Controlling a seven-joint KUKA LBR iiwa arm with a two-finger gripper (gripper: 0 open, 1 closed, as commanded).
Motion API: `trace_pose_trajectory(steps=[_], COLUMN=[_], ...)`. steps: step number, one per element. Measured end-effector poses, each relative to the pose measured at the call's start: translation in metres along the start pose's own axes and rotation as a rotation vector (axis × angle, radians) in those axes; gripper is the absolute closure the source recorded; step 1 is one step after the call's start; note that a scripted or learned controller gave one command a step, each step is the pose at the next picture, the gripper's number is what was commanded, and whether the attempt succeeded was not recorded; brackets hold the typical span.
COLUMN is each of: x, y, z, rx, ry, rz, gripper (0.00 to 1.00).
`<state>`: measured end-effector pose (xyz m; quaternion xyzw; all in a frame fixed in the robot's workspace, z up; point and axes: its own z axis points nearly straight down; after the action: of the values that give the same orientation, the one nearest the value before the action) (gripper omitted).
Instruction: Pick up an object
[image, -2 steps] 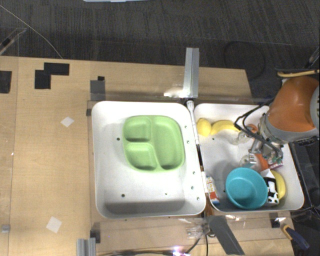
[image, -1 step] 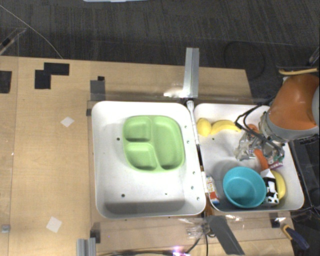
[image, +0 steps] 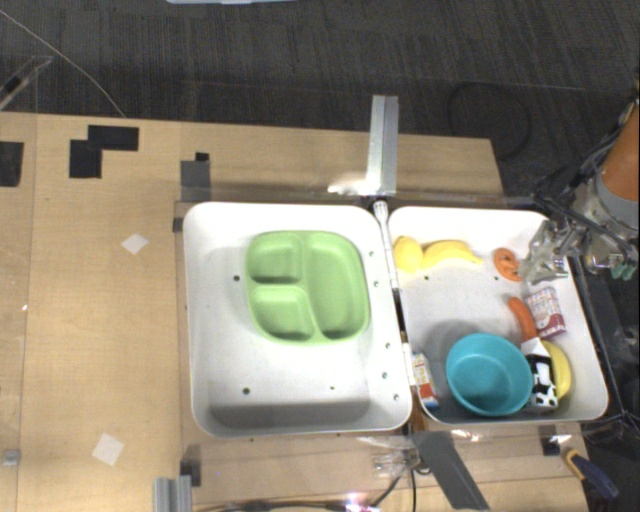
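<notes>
My gripper (image: 547, 256) hangs over the far right part of the right bin (image: 455, 305). It is just right of a small orange ring (image: 507, 263) and above a red-and-white packet (image: 546, 310). I see nothing held in it. Beside the packet lies an orange sausage-shaped toy (image: 521, 317). Two yellow fruit toys, a rounded one (image: 408, 254) and a longer one (image: 452, 252), rest at the far left of this bin. A teal bowl (image: 488, 373) sits at the near side.
A banana (image: 562, 368) and a black-and-white item (image: 541, 382) lie right of the bowl, and a small carton (image: 422, 375) lies to its left. The left bin (image: 215, 330) holds a green divided plate (image: 305, 285). A metal post (image: 384, 145) stands behind the bins.
</notes>
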<state>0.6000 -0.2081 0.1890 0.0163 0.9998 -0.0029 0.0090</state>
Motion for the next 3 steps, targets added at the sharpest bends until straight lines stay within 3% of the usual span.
trace_pose_trajectory(steps=[1,2,3], x=[0.001,0.035,0.074], y=[0.003,0.002,0.019], z=[0.004,0.098,0.098], rx=[-0.004,-0.002,-0.001], ry=[0.008,0.003,0.004], rz=[-0.003,-0.039,0.002], gripper=[0.00,0.00,0.00])
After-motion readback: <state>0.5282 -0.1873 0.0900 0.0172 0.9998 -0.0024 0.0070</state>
